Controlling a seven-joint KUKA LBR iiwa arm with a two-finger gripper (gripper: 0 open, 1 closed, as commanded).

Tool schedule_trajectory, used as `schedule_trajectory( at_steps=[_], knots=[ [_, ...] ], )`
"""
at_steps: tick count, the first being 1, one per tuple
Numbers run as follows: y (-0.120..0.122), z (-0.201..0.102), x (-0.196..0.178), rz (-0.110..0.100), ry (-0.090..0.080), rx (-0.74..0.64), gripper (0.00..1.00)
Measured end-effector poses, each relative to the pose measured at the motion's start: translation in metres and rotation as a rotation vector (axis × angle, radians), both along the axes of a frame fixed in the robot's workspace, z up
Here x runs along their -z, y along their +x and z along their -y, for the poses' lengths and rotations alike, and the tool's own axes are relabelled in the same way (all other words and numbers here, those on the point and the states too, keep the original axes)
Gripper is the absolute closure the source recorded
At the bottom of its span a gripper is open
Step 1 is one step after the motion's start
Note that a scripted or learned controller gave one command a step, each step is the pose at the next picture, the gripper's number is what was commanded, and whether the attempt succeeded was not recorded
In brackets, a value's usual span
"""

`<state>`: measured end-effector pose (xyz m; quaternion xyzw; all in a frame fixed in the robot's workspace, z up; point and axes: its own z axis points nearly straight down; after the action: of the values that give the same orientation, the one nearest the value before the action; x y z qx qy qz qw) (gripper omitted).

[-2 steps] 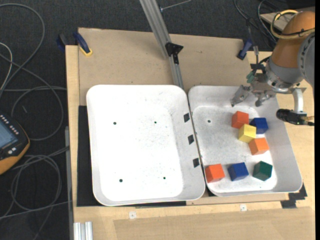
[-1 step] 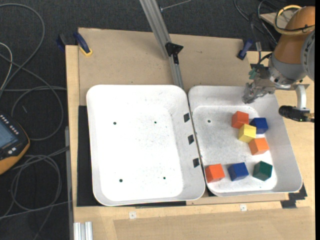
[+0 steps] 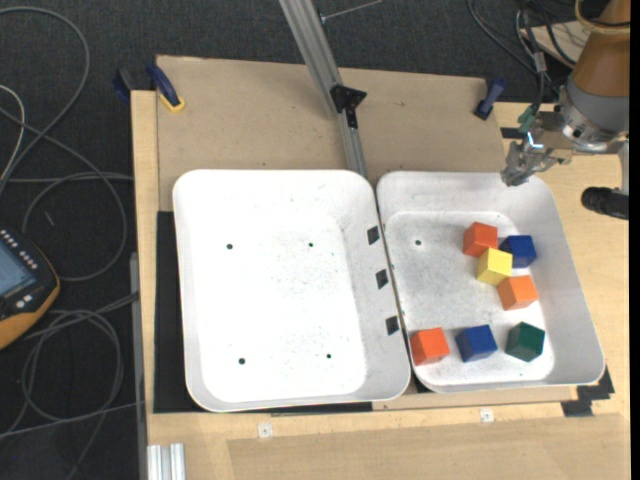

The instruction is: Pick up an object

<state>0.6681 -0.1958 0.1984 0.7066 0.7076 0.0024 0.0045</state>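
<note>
Several small blocks lie in the right bin (image 3: 560, 268). An orange-red block (image 3: 480, 238), a blue block (image 3: 519, 250), a yellow block (image 3: 495, 266) and an orange block (image 3: 518, 291) cluster near its upper right. Along the front sit another orange block (image 3: 430, 344), a blue block (image 3: 476, 342) and a green block (image 3: 525, 340). My gripper (image 3: 516, 171) hangs over the bin's far right rim, above and behind the cluster, with nothing visibly in it.
The left bin (image 3: 200, 268) sits beside the right one, with black clips (image 3: 381, 278) along the shared edge. A metal pole (image 3: 318, 58) slants over the back of the bench. Blue clamps (image 3: 166, 88) hold the far corners. Cables lie on the floor at left.
</note>
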Motion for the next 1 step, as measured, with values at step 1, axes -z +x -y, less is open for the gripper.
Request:
schedule_trajectory(
  at_steps=[1],
  knots=[
    [0.0048,-0.0029,-0.0459,-0.002,0.001,0.0,1.0]
  ],
)
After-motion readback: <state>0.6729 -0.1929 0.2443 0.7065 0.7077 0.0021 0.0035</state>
